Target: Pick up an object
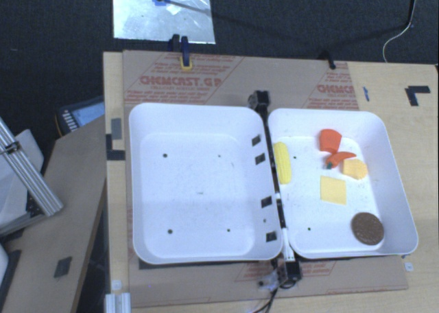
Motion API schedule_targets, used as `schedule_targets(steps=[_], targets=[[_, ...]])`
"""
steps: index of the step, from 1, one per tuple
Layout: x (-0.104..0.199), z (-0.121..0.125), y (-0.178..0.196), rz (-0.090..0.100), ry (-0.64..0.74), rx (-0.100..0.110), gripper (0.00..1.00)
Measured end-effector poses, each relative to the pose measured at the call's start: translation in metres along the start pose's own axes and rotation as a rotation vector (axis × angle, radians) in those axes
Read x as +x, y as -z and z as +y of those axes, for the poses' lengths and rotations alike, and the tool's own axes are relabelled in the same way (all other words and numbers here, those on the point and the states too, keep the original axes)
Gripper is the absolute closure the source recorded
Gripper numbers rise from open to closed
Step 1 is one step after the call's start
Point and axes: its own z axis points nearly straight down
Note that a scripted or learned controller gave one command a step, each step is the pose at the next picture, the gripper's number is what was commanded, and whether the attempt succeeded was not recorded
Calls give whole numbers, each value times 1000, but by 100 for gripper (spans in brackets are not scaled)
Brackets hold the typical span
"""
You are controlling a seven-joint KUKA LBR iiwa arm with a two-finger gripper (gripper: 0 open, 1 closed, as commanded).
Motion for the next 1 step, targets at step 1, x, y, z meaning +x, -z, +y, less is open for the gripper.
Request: schedule_targets(steps=[1], targets=[[0, 0, 0, 0, 0, 0, 100]])
